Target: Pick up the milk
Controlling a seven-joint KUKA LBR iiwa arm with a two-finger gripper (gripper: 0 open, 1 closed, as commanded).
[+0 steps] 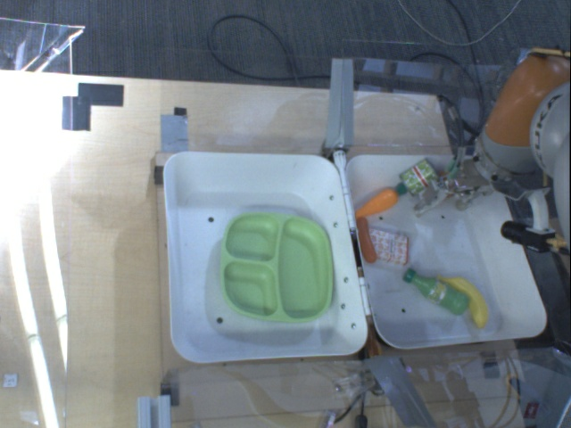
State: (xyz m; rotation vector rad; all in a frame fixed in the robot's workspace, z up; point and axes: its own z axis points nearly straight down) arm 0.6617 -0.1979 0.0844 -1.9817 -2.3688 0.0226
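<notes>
On the table (107, 239) we found two shallow white bins side by side. Within the left bin (187, 266) lay a green divided plate (277, 267) with three compartments, flat on the bin floor and slightly below its centre.

Across the right bin (508, 275) we recorded several items. An orange carrot (377, 202) lay tilted near the upper left corner, close to the wall shared with the left bin. Just below it lay a small red and white packet (388, 245), with a narrow reddish-brown item (362, 240) beside it against that wall; we could not identify the latter. Toward the lower middle a green bottle (436, 292) lay on its side, touching or just beside a yellow banana (471, 299) to its right.

At the upper edge of the right bin we noted the milk (416, 177), a small green and white carton, lying tilted. The arm (526, 105) reached in from the right, and its jaws (446, 189) sat low over the bin just beside the carton, on its right. Metal fingers (431, 196) extended toward the carton, but whether they stood open or closed we could not tell; we could not confirm that the carton lay between them.

Beyond the table ran dark carpet (178, 25), crossed by loose cables (259, 38).
</notes>
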